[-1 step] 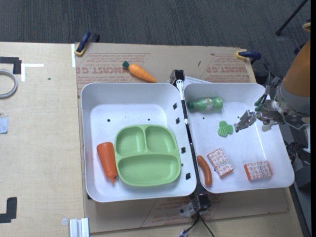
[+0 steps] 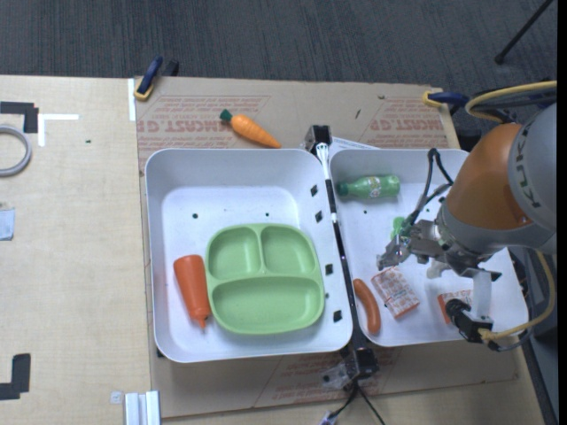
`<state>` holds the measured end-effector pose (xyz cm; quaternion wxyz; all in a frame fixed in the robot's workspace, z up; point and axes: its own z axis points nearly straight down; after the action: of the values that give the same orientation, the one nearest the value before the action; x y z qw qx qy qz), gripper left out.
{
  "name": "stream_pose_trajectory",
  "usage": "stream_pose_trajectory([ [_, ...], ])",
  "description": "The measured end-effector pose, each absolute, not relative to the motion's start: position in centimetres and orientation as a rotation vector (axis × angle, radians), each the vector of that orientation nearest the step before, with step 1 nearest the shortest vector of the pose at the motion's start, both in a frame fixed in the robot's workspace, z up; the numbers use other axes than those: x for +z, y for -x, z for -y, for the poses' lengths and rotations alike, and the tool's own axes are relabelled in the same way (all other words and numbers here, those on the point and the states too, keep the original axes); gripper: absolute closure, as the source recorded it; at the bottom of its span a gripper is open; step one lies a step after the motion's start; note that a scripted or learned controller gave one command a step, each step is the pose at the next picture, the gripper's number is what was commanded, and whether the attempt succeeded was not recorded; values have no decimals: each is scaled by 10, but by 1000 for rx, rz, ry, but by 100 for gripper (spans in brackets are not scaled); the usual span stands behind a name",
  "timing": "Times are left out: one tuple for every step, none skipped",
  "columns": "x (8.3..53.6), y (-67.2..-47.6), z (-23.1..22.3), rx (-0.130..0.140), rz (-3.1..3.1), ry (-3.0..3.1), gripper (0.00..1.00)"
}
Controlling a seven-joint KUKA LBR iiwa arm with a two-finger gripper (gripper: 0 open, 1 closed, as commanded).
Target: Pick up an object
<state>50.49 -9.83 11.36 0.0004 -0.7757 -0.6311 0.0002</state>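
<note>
A cardboard-covered bench (image 2: 71,264) bears two white bins side by side. The arm (image 2: 505,184) hangs over the right bin (image 2: 381,330); its gripper (image 2: 396,253) sits near that bin's middle, and whether it is wide or narrow cannot be told. Nothing shows between its tips. The left bin (image 2: 168,184) holds a green divided plate (image 2: 264,278), with an orange carrot (image 2: 191,289) just left of the plate. In the right bin lie a green bottle (image 2: 368,186) behind the gripper, a sausage (image 2: 367,306) and a small packet (image 2: 395,291) just below it. A toy carrot (image 2: 251,129) lies on the cardboard behind the left bin.
</note>
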Motion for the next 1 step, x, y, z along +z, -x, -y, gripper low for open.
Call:
stream_pose_trajectory([
  [92, -574, 133, 1, 1754, 2606, 0],
])
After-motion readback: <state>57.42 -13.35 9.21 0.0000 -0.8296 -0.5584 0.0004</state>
